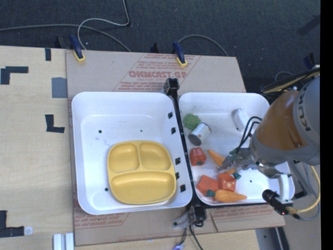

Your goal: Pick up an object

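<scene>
Two white bins sit side by side on the bench. The left bin (86,139) holds a yellow tray (141,172) with three compartments, lying toward its near side. Across the divider, the right bin (218,99) holds the small objects: a green piece (191,121) near the divider, a metal cup (198,134) on its side just below it, a red pepper (197,156), a short carrot (215,157) slanting down to the right, a red block (207,184), a red cube (227,181) with a pale mark, and a long carrot (229,196) lying left to right by the near wall. A pale cylinder (239,119) rests toward the far right.

The gripper (232,163) reaches in from the right, low over the cluster. Its tip sits just right of the short carrot and just above the red cube; these look like the nearest candidates. The short carrot's long axis runs diagonally, pointing toward the gripper, so a grasp would likely need to close across that slant. Whether the fingers are apart or closed, or have anything between them, I cannot tell; the dark wrist and cables blur that spot.
</scene>
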Controlling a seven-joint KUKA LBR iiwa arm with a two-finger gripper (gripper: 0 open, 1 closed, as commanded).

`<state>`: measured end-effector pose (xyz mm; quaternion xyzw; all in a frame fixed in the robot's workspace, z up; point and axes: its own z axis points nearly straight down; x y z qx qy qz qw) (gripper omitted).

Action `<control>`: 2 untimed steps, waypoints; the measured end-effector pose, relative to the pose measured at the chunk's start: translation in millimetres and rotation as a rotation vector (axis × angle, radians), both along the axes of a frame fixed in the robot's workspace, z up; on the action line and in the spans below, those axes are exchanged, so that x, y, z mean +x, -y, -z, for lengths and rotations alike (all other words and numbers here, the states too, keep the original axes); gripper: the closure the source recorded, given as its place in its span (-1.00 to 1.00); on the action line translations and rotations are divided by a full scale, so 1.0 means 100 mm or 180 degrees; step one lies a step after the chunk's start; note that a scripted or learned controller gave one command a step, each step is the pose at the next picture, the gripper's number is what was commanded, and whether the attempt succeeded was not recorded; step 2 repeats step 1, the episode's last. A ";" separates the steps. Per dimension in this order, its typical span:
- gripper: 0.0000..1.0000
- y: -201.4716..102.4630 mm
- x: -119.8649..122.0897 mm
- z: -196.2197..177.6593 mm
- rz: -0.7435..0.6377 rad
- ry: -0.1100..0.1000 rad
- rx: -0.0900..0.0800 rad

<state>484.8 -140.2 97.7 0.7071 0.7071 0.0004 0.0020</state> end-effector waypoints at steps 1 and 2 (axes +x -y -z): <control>1.00 -0.79 0.63 -0.87 -0.0009 -0.0008 0.0009; 1.00 -0.79 0.63 -0.87 -0.0009 -0.0008 0.0009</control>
